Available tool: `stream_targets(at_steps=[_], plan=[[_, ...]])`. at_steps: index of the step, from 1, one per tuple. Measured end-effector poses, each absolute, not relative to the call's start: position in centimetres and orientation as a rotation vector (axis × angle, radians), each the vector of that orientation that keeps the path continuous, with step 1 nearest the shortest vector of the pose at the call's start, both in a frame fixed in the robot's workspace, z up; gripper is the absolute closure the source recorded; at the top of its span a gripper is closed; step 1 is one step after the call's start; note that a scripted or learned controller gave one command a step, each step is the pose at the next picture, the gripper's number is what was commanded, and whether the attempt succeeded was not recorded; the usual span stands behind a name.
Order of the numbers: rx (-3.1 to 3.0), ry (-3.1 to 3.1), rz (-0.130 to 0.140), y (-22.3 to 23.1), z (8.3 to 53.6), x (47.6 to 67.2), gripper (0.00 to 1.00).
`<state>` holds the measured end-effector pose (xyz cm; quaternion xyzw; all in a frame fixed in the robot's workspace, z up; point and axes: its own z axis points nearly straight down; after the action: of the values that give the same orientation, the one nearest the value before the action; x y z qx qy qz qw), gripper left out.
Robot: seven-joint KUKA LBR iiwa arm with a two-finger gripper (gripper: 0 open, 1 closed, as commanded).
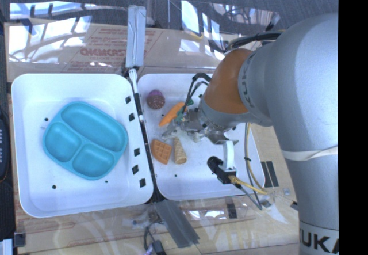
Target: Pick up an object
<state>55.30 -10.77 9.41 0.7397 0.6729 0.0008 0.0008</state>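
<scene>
The jaws (185, 121) are working low at the centre of the frame, in the right white bin (190, 187), touching or just beside the orange carrot-shaped toy (171, 114); whether they are spread or pinching it I cannot tell. Nothing is looking lifted yet. Near them are lying a purple round toy (156, 99), a tan waffle piece (161, 151) and a cone (180, 151). A blue divided plastic tray (85, 140) is sitting in the left bin (29, 190).

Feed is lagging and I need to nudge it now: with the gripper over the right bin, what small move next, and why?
Probably a short drop straight down onto the carrot. The gripper sits right at its end, while the purple ball, waffle and cone lie apart from it, so the carrot looks like the nearest target. I can't tell how the jaws stand, so check before closing.
</scene>
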Motion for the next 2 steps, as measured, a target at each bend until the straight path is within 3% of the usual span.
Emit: stream_targets(at_steps=[1, 2], plan=[[2.686, 1.632, -0.002, -11.75, 9.16, 59.89, 0.0], [2.685, 1.642, -0.005, -11.65, 10.1, 59.88, 1.0]])
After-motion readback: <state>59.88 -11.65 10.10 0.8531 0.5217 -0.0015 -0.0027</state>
